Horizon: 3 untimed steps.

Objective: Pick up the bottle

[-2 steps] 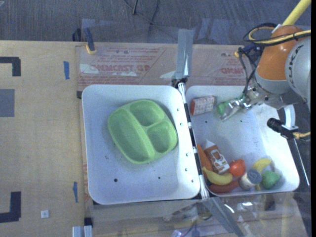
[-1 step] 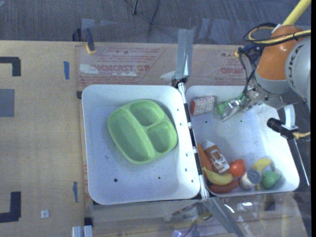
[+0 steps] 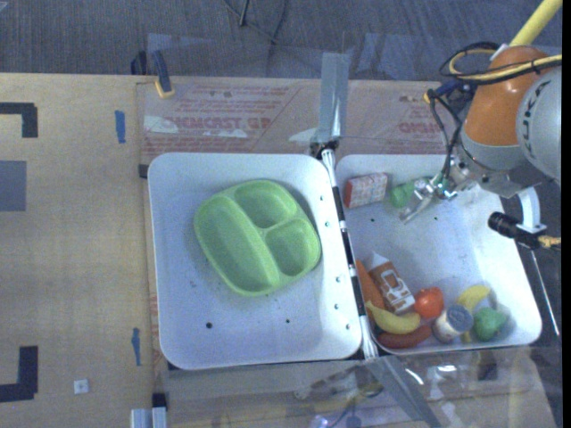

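Wooden bench, two white bins side by side: the left bin carries a green divided plate, the right bin holds the clutter. The gripper hangs over the right bin's far end, near a small red carton and something green. Fingers look slightly parted with nothing between them, though it's small and hard to read. The bottle, orange with a brown label, lies tilted at the near-left side, touching a banana and beside a tomato. Looks like the approach stage. Next it needs to swing toward the near side and line up across the bottle's body.
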### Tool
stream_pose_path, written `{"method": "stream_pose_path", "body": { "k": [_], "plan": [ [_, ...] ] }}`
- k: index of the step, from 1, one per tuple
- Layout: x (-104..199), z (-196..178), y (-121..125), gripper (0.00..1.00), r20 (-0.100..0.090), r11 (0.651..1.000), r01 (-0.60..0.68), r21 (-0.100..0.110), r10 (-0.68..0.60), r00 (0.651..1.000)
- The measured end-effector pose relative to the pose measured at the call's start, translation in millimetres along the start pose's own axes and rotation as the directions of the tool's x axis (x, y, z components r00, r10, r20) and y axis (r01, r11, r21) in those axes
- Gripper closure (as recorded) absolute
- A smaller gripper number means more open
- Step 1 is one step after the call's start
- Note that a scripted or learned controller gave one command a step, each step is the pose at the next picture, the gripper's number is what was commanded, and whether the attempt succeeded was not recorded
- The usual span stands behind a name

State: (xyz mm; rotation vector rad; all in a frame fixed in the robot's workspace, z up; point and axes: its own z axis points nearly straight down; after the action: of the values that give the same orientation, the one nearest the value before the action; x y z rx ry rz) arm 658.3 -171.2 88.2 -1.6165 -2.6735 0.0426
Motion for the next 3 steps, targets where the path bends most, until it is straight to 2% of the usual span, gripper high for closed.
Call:
{"method": "stream_pose_path", "body": {
  "k": [1,2,3],
  "plan": [
    [18.7,-0.6,10.7,0.00,0.003,0.999,0.051,-0.003,-0.051,0.999],
    [33.9,-1.7,16.7,0.00,0.002,0.967,0.255,0.006,-0.255,0.967],
    [49.3,-1.8,19.4,0.00,0.007,0.951,0.310,-0.007,-0.310,0.951]
  ]
}}
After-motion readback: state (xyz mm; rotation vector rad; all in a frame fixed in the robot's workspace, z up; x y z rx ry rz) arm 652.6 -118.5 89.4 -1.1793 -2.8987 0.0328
